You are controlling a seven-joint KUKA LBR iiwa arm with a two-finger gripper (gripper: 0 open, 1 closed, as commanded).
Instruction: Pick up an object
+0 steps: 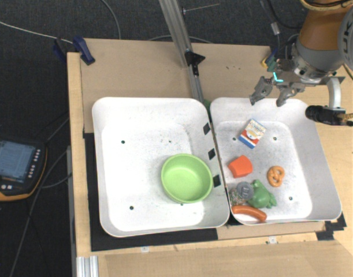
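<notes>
My gripper (270,98) hangs open over the far rim of the right bin (315,154), with nothing between its fingers. Below it in that bin lie a small white, red and blue carton (253,133), an orange block (241,166), a pretzel (275,175), a green toy figure (262,195), a grey round object (243,191) and a red-orange sausage (249,213). The carton is the nearest thing to the gripper, a short way toward the front. A light green bowl (186,178) sits in the left bin (115,154).
A slanted metal pole (179,36) runs down to the gap between the bins. Black clips (210,149) line the shared edge. A handheld pendant (14,163) lies off the bench at left. Cables cross the dark floor behind.
</notes>
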